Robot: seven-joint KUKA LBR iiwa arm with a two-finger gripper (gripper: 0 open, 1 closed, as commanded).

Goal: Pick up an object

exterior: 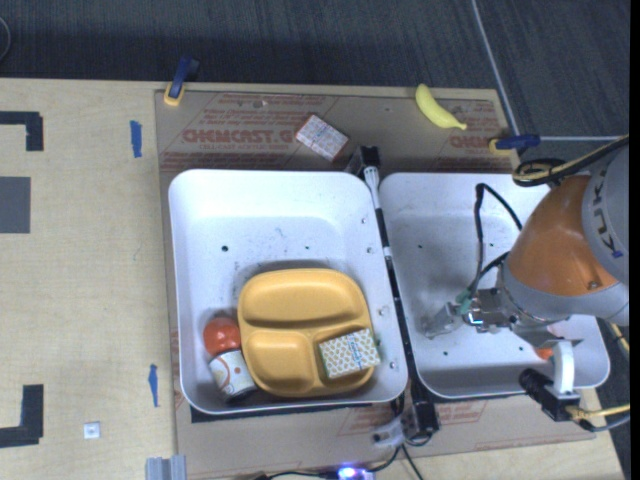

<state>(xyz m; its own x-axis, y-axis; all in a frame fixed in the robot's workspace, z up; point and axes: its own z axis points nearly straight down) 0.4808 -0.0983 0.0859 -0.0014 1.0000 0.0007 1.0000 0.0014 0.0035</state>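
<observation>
My gripper [440,320] reaches down into the right bin [440,208], close to its floor near the left-middle. The grey arm with its orange band [560,253] covers that bin's right side. Nothing shows in the gripper's hold. In the left bin [270,203], a yellow divided tray [295,323] lies with a small patterned box [348,354] on its lower right compartment. A red and white object [226,353] sits against the tray's lower left side.
On the cardboard behind the bins lie a yellow banana [438,108] and a small patterned box [320,136]. Blue clamps [180,76] hold the cardboard's corners. A black divider [385,258] runs between the bins. Cables hang near the arm.
</observation>
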